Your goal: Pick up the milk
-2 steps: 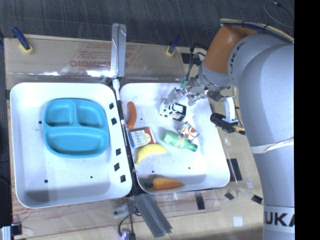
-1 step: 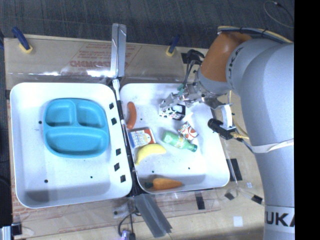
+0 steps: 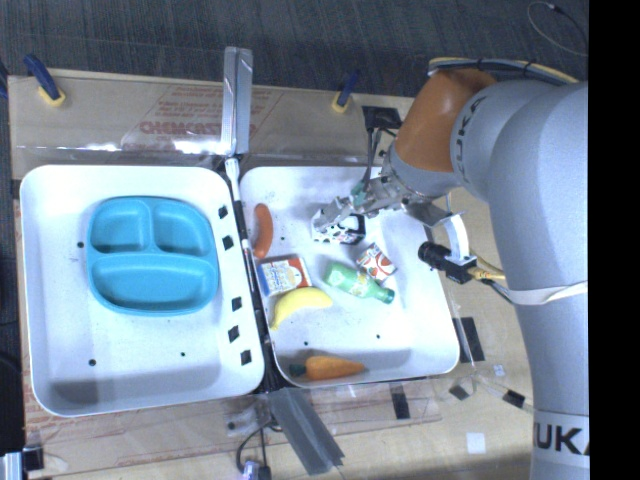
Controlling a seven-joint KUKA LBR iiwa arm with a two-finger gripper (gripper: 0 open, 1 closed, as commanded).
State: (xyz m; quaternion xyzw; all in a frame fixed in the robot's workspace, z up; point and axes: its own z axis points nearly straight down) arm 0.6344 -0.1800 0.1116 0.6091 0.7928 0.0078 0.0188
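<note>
The milk (image 3: 340, 230) is a little carton with a black-and-white cow pattern, sitting in the upper middle of the right bin (image 3: 425, 343). It looks tipped over, with its long axis running roughly left-right across the view, though it's small and partly covered, so which end is the top I can't say.

The pincer (image 3: 338, 215) is right on top of it, coming in from the right at the end of the grey arm (image 3: 520, 168) with its orange band. Whether the fingers are clamped or spread I honestly can't tell — the metal bits blur into the carton.

Stuff crowding it: a red-and-white pouch (image 3: 376, 261) just below right, a green bottle (image 3: 358, 281) lying next to that, a banana (image 3: 298, 304) and an orange-labelled box (image 3: 281, 271) lower left, a sausage (image 3: 263, 230) standing along the bin's left wall, and a carrot (image 3: 333, 368) down at the near edge, well apart from the milk.

The left bin (image 3: 50, 368) has a blue divided tray (image 3: 152, 254) in it. Both bins sit on a wooden surface (image 3: 120, 108) with blue clamps (image 3: 42, 76) at the back edge — dark carpet-like floor behind.
</note>
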